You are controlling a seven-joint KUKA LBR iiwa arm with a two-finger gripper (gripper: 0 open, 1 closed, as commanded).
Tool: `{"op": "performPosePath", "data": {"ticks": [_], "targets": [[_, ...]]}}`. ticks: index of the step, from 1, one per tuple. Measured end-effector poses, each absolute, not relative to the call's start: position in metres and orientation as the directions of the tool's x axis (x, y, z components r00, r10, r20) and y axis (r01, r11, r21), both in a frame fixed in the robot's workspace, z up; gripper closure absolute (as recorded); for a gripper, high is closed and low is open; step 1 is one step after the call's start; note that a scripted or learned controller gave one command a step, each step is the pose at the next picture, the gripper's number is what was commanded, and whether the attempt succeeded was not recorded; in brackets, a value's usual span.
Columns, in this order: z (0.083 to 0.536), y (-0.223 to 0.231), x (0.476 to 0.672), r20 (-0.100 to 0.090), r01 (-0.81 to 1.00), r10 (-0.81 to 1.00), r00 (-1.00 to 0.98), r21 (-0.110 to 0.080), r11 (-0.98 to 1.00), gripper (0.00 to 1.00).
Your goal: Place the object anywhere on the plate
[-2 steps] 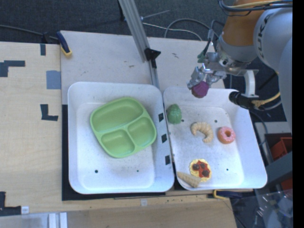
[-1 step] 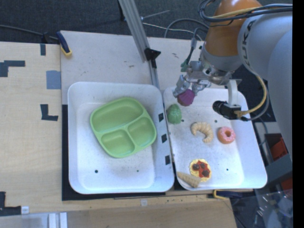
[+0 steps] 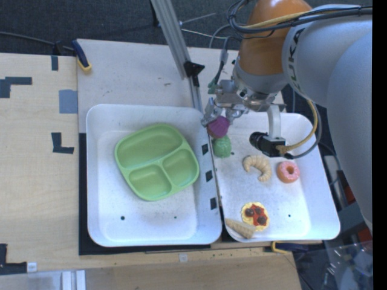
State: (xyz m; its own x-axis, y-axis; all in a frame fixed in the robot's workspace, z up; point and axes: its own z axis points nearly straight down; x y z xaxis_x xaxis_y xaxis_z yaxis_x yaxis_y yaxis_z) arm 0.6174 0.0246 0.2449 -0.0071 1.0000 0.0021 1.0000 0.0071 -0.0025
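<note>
Arm (image 3: pixel 338 47) cut off at right edge; pincer (image 3: pixel 219 118) tips hidden behind purple object (image 3: pixel 218 126) (grip unclear).

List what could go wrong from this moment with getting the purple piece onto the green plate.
1. The purple piece sits right at the tips of the pincer; such a shallow hold might slip during the carry.
2. It hangs over the rim between the bins, so a drop could land it beside the green toy instead of on the green plate.
3. The slanted metal pole stands close beside the pincer; a leftward swing might clip it.

Green plate (image 3: pixel 156 161), white bins (image 3: pixel 103 222), purple object (image 3: pixel 218 126), pink doughnut (image 3: pixel 288 172)
</note>
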Motion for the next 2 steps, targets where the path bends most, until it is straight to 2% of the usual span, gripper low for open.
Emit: {"op": "performPosePath", "data": {"ticks": [2], "targets": [[0.242,0.125,0.6,0.001,1.0,1.0,-0.006,-0.004,0.006,1.0]]}}
